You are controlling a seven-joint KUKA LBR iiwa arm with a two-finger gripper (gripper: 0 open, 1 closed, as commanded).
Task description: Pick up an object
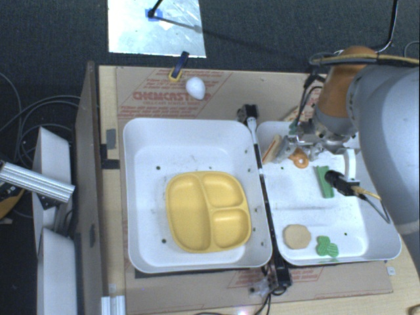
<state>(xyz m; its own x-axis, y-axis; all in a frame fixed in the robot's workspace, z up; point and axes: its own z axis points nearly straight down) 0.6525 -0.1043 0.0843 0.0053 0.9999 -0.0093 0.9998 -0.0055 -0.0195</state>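
In the upper part of the right bin (289, 199), right of frame centre: gripper (300, 147) sits low over the bin floor, and the arm comes in from the right edge. Gripper state: cannot tell from this angle whether it is open or closed.

Small orange piece (300, 162) lies just below the gripper, close to it; contact cannot be judged. Tan block (271, 149) is tilted just left of the gripper, near the bin's left wall. Green stick (322, 181) lies lower right of the orange piece, apart from it. Tan round disc (296, 236) and green leafy piece (327, 247) lie side by side at the bin's lower edge, well apart from the gripper.

The left bin (190, 146) holds a yellow divided plate (209, 210), lower centre.

On the worktop above the left bin there is a white ball (195, 87).
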